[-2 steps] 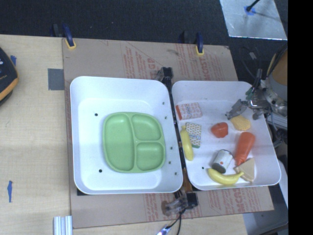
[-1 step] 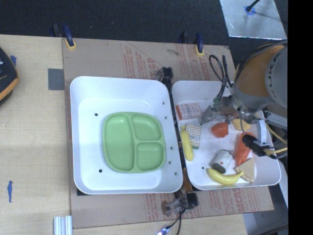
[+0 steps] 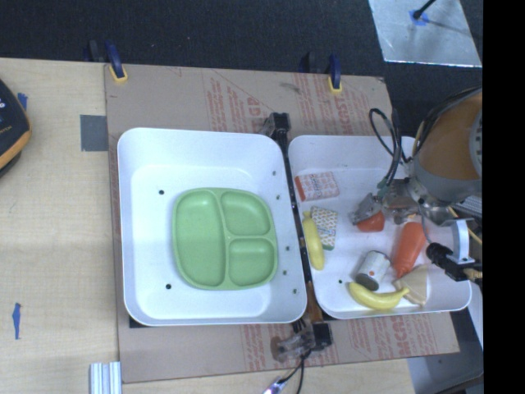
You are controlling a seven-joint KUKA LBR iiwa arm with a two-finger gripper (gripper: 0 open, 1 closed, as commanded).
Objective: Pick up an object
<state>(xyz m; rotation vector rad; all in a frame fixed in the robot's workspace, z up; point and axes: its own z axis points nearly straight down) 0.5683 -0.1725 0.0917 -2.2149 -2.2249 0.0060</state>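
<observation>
In the right bin [image 3: 344, 302], nearest me, a banana [image 3: 376, 296] lies by a can [image 3: 372, 268] and carrot [image 3: 408, 247], then the tool [image 3: 371, 213] sits low over a small red piece [image 3: 372, 222], its grip impossible to tell, with the green plate [image 3: 223, 238] in the left bin [image 3: 139, 220].

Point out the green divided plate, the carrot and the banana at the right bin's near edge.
green divided plate [image 3: 223, 238]: camera view, on the ridge between its compartments.
carrot [image 3: 408, 249]: camera view, middle of its orange body.
banana [image 3: 377, 296]: camera view, middle of its curved yellow body.
</observation>
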